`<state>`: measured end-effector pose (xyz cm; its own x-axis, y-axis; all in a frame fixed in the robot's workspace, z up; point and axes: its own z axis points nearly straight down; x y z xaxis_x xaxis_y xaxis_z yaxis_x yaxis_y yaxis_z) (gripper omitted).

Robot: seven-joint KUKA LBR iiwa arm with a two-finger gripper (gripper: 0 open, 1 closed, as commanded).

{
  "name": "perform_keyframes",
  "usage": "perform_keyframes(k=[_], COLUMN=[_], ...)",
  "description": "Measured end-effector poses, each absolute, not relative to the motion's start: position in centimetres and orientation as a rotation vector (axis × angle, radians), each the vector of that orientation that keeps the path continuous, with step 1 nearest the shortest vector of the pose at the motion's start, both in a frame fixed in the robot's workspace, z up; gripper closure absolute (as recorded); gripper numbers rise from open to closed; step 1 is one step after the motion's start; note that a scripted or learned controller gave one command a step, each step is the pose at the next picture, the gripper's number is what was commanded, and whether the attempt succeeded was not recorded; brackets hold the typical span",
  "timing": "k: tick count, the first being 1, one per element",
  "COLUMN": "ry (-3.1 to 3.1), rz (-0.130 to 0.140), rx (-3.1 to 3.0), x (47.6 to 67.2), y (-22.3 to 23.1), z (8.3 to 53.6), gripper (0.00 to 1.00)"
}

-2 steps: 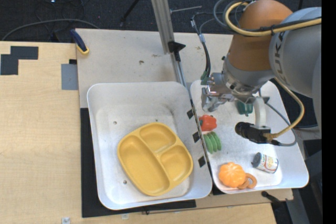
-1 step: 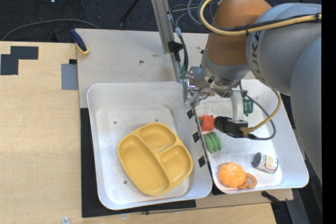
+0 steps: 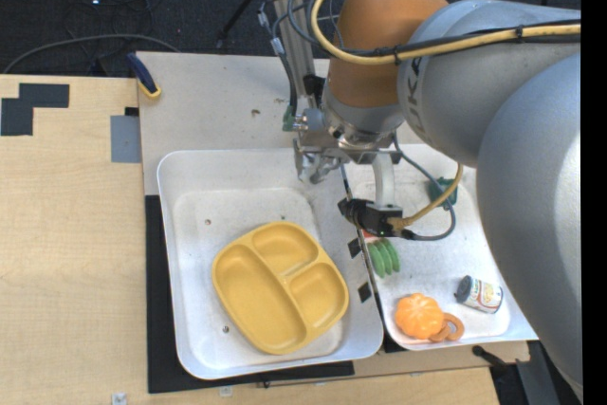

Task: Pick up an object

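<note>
your arm [image 3: 455,62] fills the upper right of the frame. the left bin [image 3: 180,204] holds a yellow divided plate [image 3: 280,287] at lower centre. the right bin [image 3: 469,242] holds an orange toy [image 3: 422,316], a green piece [image 3: 384,257] and a small jar [image 3: 479,295] at lower right. the gripper [image 3: 318,168] hangs at centre over the left bin's upper edge; whether it is wide or narrow, you cannot tell. pick one target, centre over it, then descend straight.

The grey arm [image 3: 512,100] reaches in from the right, its bulk filling the upper right of the view. The orange band [image 3: 379,24] sits above the wrist, with a yellow cable looped round it. Below it the claw [image 3: 318,168] points downward; whether its tips are spread or closed cannot be made out
</note>
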<state>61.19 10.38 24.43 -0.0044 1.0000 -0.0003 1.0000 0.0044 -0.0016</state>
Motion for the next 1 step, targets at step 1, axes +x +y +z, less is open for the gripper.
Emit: perform_keyframes(k=[1], ry=[-2.223], rz=[0.004], rx=[-2.217], x=[61.11], y=[10.25], z=[24.43], gripper=[0.0])
